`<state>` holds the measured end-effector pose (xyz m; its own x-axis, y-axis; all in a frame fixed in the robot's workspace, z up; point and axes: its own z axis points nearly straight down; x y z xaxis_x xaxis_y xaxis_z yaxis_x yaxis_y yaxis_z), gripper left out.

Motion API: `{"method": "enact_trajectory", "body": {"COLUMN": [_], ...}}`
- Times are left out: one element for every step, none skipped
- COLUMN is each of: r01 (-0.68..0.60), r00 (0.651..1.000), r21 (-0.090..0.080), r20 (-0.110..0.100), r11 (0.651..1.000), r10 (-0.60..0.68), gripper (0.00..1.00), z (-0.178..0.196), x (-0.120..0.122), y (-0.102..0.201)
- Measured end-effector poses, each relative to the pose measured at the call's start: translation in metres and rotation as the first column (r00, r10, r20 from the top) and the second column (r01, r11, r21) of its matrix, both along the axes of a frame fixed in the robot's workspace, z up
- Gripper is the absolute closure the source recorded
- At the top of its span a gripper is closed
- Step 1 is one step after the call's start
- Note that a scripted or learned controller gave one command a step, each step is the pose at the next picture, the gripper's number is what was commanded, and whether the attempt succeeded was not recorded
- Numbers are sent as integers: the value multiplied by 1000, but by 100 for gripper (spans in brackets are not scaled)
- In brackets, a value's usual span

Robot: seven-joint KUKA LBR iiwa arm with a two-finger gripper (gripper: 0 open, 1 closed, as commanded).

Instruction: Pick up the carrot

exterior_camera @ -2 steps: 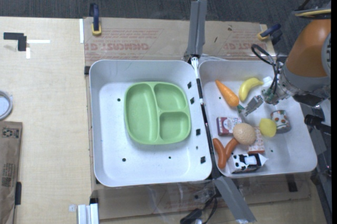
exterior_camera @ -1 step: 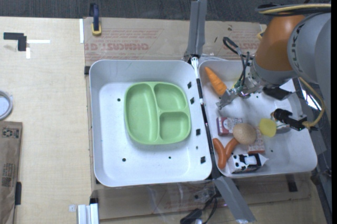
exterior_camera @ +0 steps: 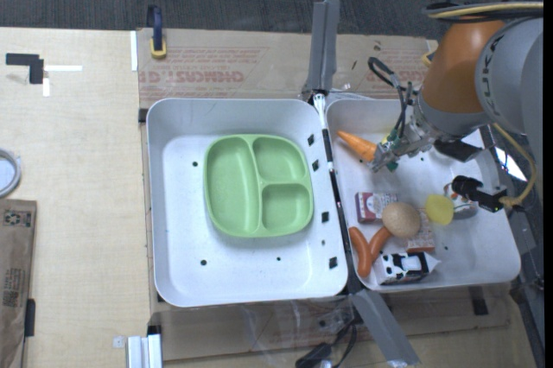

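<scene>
The orange carrot (exterior_camera: 356, 142) lies in the upper left part of the right bin (exterior_camera: 484, 267), its thin end pointing up and left towards the divider. My gripper (exterior_camera: 384, 161) is down in that bin right at the carrot's thick right end, touching or nearly touching it. The wrist and the grey and orange arm come in from the upper right and hide the bin's far right corner.
Lower in the right bin lie a red and white box (exterior_camera: 371, 206), a brown egg-shaped thing (exterior_camera: 401, 219), a yellow lemon (exterior_camera: 438, 209), two orange-red sausages (exterior_camera: 366, 248) and a black and white carton (exterior_camera: 404, 268). The left bin (exterior_camera: 173, 271) holds a green divided plate (exterior_camera: 258, 185).
</scene>
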<state>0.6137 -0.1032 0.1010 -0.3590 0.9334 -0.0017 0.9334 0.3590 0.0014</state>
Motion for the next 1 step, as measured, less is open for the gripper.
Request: {"method": "enact_trajectory", "body": {"r01": [232], "r00": [973], "r21": [-1], "r20": [-3], "r11": [973], "r10": [-232], "gripper": [100], "z": [90], "x": [21], "y": [43]}}
